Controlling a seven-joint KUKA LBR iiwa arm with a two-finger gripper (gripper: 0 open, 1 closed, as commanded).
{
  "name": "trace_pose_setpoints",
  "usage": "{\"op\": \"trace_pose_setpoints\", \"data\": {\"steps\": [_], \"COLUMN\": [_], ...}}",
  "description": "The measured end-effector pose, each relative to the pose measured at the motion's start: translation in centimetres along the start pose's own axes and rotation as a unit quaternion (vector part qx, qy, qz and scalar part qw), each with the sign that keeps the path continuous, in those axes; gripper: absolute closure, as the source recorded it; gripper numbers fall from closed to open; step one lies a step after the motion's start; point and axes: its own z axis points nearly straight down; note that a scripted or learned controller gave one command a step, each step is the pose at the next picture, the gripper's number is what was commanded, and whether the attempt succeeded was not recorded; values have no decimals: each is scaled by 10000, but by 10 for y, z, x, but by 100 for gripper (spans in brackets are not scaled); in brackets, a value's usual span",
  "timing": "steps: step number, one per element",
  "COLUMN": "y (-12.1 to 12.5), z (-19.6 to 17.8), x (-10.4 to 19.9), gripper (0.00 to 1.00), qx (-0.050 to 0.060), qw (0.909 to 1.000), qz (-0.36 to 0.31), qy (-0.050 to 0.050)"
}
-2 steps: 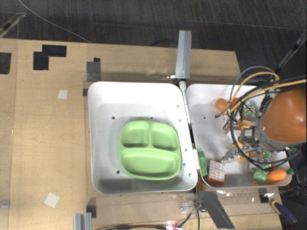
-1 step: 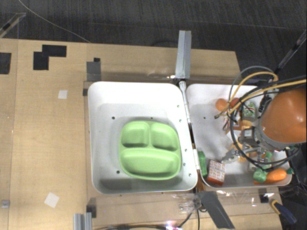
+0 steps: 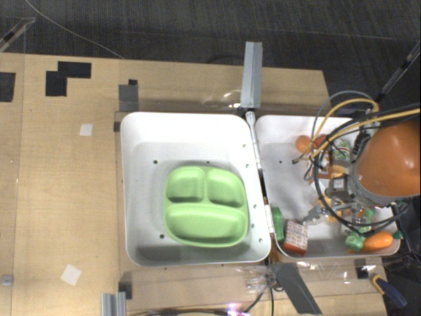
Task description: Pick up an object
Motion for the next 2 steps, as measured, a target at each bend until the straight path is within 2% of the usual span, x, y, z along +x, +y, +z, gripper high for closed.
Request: {"op": "trace_pose_setpoints", "data": {"steps": [1,2], "y": [-2,4], "z": [1,0], "x": [12,-12], "gripper": [0,0], "qx": [-23,-17], "qw": [9998,9990], "qz": [-204,-449], "qy": [-28,5]}}
